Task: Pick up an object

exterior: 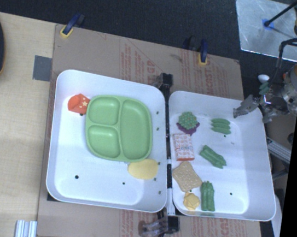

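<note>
Left of the right bin (250, 174), the left bin (58, 146) holds a green plate (119, 127). Inside the right bin lie a cracker (186, 175) and green pods (212, 156). The gripper (245, 110) hovers over that bin's upper right rim; whether its claw is open, I cannot tell

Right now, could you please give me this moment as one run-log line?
gripper: above right bin's far right corner, holding nothing | left bin: green divided plate | task: no object picked up yet
</note>
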Controlling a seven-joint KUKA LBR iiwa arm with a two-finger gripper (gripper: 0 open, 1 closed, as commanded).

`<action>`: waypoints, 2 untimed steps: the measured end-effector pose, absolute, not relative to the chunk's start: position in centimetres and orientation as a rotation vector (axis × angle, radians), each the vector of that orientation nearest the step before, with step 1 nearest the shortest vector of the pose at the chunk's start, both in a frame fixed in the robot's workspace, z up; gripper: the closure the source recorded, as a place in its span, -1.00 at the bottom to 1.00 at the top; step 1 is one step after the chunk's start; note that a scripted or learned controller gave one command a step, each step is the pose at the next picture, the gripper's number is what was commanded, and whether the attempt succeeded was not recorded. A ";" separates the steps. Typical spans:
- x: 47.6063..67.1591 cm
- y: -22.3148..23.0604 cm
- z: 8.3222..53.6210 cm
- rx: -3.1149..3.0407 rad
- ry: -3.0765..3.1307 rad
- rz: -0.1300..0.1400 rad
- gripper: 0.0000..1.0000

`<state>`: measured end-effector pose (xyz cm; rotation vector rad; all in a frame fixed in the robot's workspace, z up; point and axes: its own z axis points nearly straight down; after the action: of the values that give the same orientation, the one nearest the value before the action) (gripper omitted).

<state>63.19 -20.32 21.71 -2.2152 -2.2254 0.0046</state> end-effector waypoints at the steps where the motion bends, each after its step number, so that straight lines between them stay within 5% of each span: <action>1: 65.0 -20.9 11.4 -2.205 -2.223 0.013 -1.00; 2: 58.9 -17.0 8.9 -2.209 -2.218 0.010 -1.00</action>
<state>58.95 -16.98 8.93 -2.2086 -2.2185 0.0104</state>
